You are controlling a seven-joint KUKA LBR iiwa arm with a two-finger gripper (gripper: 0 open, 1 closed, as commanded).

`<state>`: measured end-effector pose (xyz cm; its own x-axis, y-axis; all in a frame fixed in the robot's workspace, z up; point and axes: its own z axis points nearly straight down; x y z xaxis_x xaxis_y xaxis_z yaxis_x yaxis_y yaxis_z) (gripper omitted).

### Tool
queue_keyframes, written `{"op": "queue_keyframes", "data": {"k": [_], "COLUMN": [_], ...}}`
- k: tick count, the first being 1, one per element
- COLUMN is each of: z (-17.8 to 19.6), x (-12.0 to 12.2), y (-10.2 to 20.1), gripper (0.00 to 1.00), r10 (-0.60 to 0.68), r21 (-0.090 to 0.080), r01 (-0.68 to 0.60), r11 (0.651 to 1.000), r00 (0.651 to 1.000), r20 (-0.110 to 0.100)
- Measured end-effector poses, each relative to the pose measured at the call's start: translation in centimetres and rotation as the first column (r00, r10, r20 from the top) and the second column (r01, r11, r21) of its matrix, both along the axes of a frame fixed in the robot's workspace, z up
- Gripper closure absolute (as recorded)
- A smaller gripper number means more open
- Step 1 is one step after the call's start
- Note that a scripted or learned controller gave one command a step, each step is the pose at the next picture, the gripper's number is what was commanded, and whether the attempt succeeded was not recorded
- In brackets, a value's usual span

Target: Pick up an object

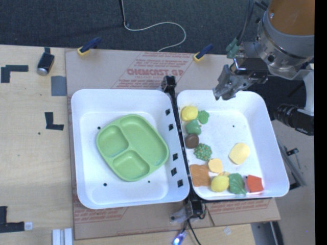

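My gripper (225, 92) hangs over the back edge of the right bin (265, 137), well above the toys. Nothing shows between its dark fingers. In that bin lie a yellow ball (189, 113), a green leafy piece (203, 117), a dark green piece (193, 127), a brown ball (191, 141), a green broccoli (203, 151), a pale yellow piece (239, 153), an orange slab (199, 175), a yellow-orange slice (215, 165), a yellow apple (220, 183), a green pepper (236, 184) and a red block (254, 184).
The left bin (84, 137) holds a green divided plate (132, 147). Black clips line the wall between the bins (176, 137). Cardboard (148, 70) lies under both bins. A small dark cylinder (45, 63) rests on the bench at far left. A white cable (153, 27) loops behind.
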<state>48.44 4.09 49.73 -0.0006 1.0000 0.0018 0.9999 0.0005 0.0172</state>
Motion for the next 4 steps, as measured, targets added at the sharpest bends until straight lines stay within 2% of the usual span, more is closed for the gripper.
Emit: {"op": "queue_keyframes", "data": {"k": [1, 2, 3, 4], "z": [-2.7, -7.1, 4.4, -6.5], "x": [-0.1, -0.1, -0.1, -0.2], "y": [-8.6, -4.0, 4.7, -2.1], "gripper": [1.0, 1.0, 1.0, 1.0], "r10": [-0.009, 0.004, 0.011, -0.007], "r21": [-0.004, -0.002, 0.002, -0.005], "r01": [0.009, -0.004, -0.011, 0.007], "r11": [1.0, 1.0, 1.0, 1.0], "r00": [1.0, 1.0, 1.0, 1.0], "r20": [-0.019, -0.023, -0.005, -0.03]}}
